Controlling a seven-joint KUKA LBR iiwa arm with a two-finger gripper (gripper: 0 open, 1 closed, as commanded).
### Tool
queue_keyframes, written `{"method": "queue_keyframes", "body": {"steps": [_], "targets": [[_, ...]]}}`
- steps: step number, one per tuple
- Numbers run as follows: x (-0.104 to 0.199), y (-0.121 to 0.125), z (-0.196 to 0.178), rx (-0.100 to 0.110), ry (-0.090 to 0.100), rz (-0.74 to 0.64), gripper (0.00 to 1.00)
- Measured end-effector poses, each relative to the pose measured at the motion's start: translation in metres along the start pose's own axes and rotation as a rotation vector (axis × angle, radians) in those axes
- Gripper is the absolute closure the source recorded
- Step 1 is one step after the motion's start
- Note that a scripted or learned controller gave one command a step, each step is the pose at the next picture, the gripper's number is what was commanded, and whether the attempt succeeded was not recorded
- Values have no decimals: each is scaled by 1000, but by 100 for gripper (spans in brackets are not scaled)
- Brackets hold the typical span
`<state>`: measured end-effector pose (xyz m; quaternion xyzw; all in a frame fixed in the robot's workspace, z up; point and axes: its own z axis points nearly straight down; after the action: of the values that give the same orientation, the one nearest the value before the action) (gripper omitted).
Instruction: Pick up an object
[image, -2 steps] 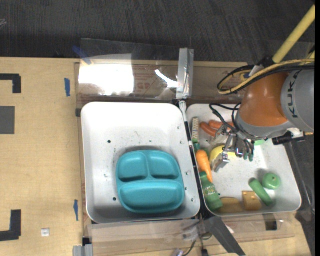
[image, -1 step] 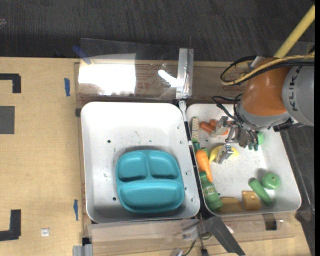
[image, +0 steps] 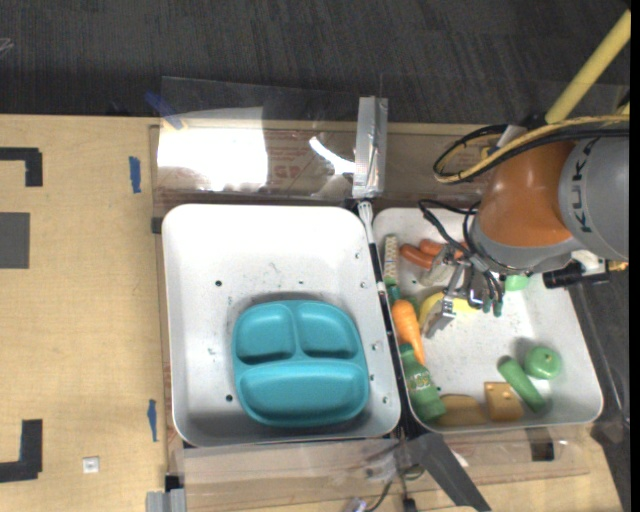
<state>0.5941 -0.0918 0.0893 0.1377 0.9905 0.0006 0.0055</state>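
One bench (image: 70, 300) of pale wood fills the view, and on it sit two shallow white bins side by side, their inner rims touching. The left bin (image: 200, 250) holds one thing, a teal divided plate (image: 299, 362) with three compartments, lying toward the six o'clock edge; the half of the floor toward twelve o'clock is bare white. The right bin (image: 575, 330) is the crowded one. One grey arm (image: 575, 200) with an orange band reaches in from three o'clock and covers the bin's twelve o'clock corner.

The claw (image: 470, 292) hangs over the upper middle of the right bin, pointing toward nine o'clock; I cannot tell whether its fingers are apart or together, and nothing is seen between them.

The small things, counted: one carrot (image: 406, 326) along the nine o'clock wall, one green bottle (image: 420, 388) below it against the same wall, one yellow piece (image: 436, 308) just beside the claw at its seven o'clock, one orange piece (image: 425, 254) near the twelve o'clock rim, one brown roll (image: 462, 407) and one tan block (image: 502, 399) along the six o'clock rim, one green pickle (image: 522, 384) touching the block, and one green apple (image: 542, 362) just beside the pickle. Bare floor lies in the bin's centre, between the claw and the six o'clock row.
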Motion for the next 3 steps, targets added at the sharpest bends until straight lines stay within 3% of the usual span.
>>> {"method": "queue_keyframes", "body": {"steps": [1,2,3], "targets": [[52,-19,-1,1,-1,6,0],[69,-21,-2,0,-6,56,0],[65,-19,-14,-2,-16,55,100]]}}
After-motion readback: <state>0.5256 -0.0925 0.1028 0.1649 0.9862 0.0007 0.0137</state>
